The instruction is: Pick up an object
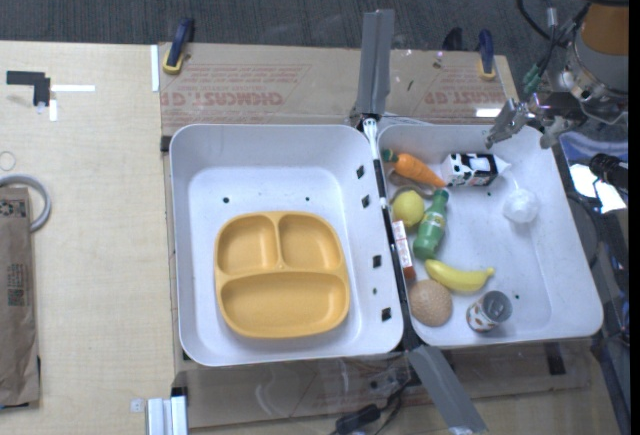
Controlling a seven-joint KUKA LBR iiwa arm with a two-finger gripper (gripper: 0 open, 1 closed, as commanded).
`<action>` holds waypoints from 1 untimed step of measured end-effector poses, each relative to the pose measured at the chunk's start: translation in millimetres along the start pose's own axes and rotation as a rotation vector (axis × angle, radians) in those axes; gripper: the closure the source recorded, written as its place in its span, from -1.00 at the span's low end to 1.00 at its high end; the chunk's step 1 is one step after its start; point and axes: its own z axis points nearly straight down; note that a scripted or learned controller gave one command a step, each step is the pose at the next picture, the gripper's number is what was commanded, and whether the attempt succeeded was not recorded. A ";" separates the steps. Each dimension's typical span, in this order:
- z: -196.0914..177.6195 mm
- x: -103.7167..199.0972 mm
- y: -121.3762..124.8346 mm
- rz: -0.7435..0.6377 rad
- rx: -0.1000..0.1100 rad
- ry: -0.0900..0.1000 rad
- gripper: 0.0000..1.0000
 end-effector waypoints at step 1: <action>86.2 53.0 -62.1 0.013 0.002 0.000 -1.00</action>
